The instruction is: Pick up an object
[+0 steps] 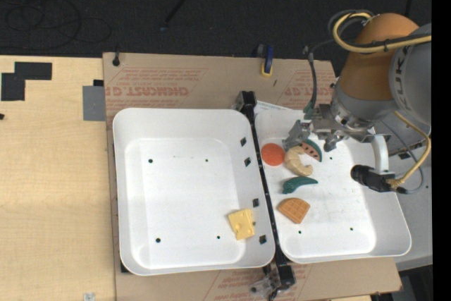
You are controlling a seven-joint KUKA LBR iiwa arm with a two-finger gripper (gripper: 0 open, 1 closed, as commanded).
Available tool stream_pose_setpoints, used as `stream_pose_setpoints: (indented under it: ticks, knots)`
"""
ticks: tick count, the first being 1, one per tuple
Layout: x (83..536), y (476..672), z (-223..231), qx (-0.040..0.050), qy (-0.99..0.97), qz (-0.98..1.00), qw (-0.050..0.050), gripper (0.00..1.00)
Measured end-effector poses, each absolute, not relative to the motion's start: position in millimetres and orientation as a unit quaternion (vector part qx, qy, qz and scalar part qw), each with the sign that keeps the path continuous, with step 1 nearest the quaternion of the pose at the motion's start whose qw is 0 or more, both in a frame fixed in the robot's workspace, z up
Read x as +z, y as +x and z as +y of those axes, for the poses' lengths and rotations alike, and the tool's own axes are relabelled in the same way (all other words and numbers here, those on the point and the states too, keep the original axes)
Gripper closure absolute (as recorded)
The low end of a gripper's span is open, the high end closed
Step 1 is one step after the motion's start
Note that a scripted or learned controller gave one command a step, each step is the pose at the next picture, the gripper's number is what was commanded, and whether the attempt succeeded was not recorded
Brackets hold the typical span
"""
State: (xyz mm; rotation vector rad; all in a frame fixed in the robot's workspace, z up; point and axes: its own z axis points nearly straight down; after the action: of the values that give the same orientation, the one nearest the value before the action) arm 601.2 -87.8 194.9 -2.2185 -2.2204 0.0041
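Over the right bin (394, 240), the tool (308, 139) touches a watermelon slice (311, 149).

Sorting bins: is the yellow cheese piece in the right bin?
No, the yellow cheese piece lies in the left bin, near its right wall.

KUKA iiwa arm (394, 81): grey metallic casing, rounded link bodies. Orange band (373, 53) above the wrist, broad and dome-shaped, glossy. Yellow cable (345, 28) looped over the top of the orange section; thin dark cables trailing beside it and along the lower right side. Wrist assembly of grey and black metal parts with bracket-like pieces. Pincer (310, 141): two-finger, grey and dark. Black cylindrical fitting (370, 177) projecting below the wrist, cable attached
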Motion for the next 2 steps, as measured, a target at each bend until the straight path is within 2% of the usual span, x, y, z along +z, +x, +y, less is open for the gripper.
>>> stream_pose_setpoints:
  ticks: [1, 2]
  knots:
    - [117.4, 642.4, -138.2, 0.0036, -0.708, -0.706, 0.003, 0.0]
    - [104.2, 642.7, -179.6, 0.0024, -0.708, -0.707, 0.001, 0.0]
